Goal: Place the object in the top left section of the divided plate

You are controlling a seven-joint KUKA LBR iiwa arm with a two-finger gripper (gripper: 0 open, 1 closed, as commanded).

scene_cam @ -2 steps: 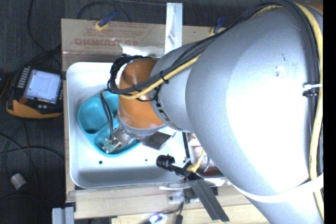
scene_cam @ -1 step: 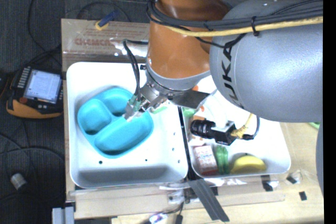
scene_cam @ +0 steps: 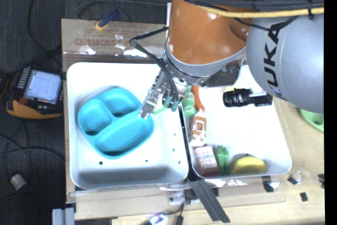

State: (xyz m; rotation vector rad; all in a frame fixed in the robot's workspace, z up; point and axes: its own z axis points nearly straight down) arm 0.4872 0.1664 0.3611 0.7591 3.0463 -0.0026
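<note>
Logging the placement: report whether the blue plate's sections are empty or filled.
Empty: the divided plate's visible sections show bare blue; the gripper covers its right rim.

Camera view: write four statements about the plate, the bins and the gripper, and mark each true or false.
1. The blue divided plate lies in the left bin. True.
2. The banana lies on the plate. False: it lies in the right bin, near its front right corner.
3. The gripper hangs over the plate's right rim. True.
4. The plate has four sections. False: it has three, two small ones and one large one.
</note>
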